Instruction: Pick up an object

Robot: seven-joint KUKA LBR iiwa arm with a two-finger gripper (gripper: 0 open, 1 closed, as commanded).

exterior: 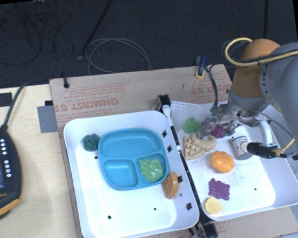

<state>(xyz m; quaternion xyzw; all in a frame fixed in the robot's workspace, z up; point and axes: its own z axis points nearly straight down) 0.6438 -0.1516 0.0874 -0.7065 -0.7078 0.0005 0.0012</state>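
The claw [211, 127] is hanging low over the back of the right bin [289, 190], reaching in from the grey arm [280, 79] with its orange band [252, 72]. From where I am standing its tip is sitting in a dark tangle of metal, and I cannot tell how it is set or whether it is gripping anything.

Just beside the tip, toward the back-left, a small green object [191, 124] is lying. Directly in front of the tip and seemingly touching it, a pale, bumpy corn-like piece [198, 146] is resting on the bin floor. A purple bit [219, 131] is peeking out right next to the claw on its right side, partly hidden. Further right and a little forward, a small white can [241, 146] is lying. In front of the claw an orange ball [221, 161] is sitting, then a purple grape cluster [219, 188], and nearest the front rim a yellow round piece [213, 206].

Well to the left of the claw, the left bin [97, 220] is holding a blue divided plate [130, 157] with a light green lump [151, 169] in one compartment, a dark green ball [91, 142] by the plate's back-left corner, and a brown piece [171, 186] leaning near the divider between bins.
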